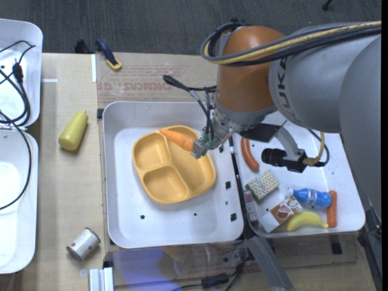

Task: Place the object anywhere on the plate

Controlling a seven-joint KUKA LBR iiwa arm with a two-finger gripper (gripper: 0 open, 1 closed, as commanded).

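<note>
Right now the gripper (202,145) hangs over the far right part of the yellow plate (174,164), which sits in the left bin (170,223). Its fingers are closed around the thick end of a toy carrot (177,138), and the carrot's pointed end reaches left over the plate's upper compartment; whether it touches the plate I cannot tell. In the right bin (348,187) lie a red sausage (249,154), a small patterned box (262,184), a blue bottle (310,197), a banana (305,221) and a snack packet (282,211). On the bench to the left rest a yellow squeeze bottle (73,130) and, nearer the front, a small tin can (82,243).
</note>
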